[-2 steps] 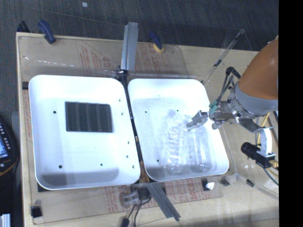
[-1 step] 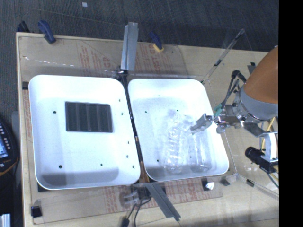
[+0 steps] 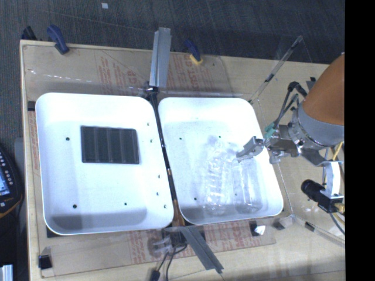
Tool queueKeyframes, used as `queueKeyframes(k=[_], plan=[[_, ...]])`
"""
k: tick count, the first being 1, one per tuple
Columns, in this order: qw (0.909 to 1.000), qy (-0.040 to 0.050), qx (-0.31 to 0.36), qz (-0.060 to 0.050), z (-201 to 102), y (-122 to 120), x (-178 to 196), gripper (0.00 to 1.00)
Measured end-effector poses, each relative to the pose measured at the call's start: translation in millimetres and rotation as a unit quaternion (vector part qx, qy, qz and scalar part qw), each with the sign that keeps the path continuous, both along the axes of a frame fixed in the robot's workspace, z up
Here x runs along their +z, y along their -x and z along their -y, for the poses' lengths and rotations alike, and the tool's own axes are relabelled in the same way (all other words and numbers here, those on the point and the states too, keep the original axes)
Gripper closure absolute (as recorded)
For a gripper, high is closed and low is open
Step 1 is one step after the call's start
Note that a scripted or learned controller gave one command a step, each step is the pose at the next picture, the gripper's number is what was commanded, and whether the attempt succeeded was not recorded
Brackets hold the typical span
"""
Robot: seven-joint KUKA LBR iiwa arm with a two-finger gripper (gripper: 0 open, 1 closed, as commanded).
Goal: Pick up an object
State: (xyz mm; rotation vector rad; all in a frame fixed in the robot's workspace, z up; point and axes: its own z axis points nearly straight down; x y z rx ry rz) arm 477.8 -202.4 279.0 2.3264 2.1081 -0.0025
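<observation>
Bins are sitting side by side on the counter [image 3: 88,60], 2 of them, both shallow and white. The pincer [image 3: 251,148] is reaching in from the right, hanging over the right bin [image 3: 176,122] near that bin's right wall, with the grey wrist and the orange band of the arm [image 3: 325,107] trailing off behind it toward the right edge.

Whether the pincer is released or clenched, I cannot tell; its tip is showing as one small grey shape, and nothing can be seen caught in it.

Just below and to the left of the pincer, 2 clear plastic bottles [image 3: 225,180] are lying on the floor of the right bin, side by side and running toward the bin's near wall. Being see-through against white, they are hard to outline, and I cannot tell if the pincer's tip is touching the upper end of the nearer one or hanging just above it.

Well to the left of the pincer, in the left bin [image 3: 53,198], a dark ribbed rectangular block [image 3: 110,144] is lying flat in the upper middle.

Farther off, behind the bins, blue clamps [image 3: 57,38] are gripping the counter's far edge, and a grey metal bar [image 3: 159,57] is standing over the seam between the 2 bins.
</observation>
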Motion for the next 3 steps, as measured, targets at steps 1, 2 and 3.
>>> queueKeyframes(k=[1, 2, 3], plan=[[1.0, 0.0, 0.0, 0.0, 0.1, 0.1, 0.0, 0.0], [0.9986, -0.001, 0.053, 0.0, -9.4, -13.8, 57.3, 0.0], [0.982, -0.0008, 0.189, 0.0, 3.3, -6.0, 43.0, 0.0]])
